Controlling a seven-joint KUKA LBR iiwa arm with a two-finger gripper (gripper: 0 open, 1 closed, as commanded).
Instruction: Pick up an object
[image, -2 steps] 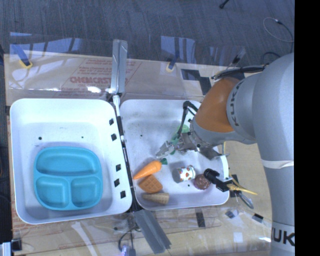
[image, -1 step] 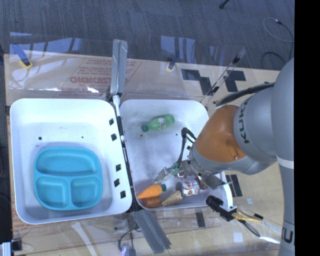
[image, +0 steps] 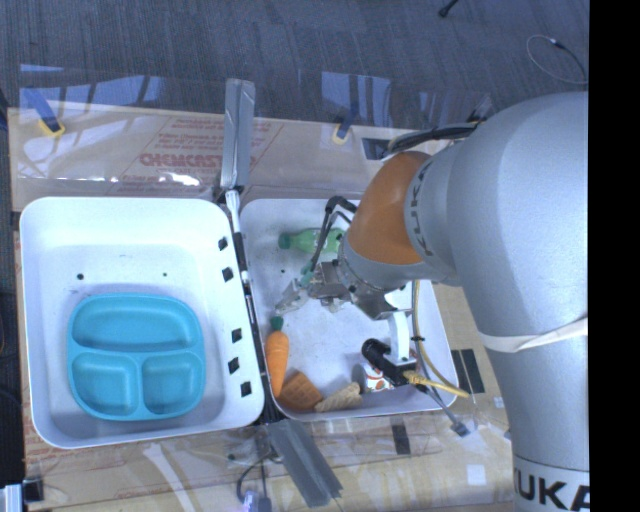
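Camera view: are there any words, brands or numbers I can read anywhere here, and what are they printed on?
"UKA", cut off by the frame edge, on the arm's grey base.
Red print, seemingly mirrored, on the cardboard sheet behind the bins: too blurred to read.

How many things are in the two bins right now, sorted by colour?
Blue: 1, the divided plate in the left bin.
Orange: 1, the carrot in the right bin.
Green: 1, a bottle, partly hidden by the arm.
Tan: 2, a wedge and a cone.
Total: 5 seen clearly.
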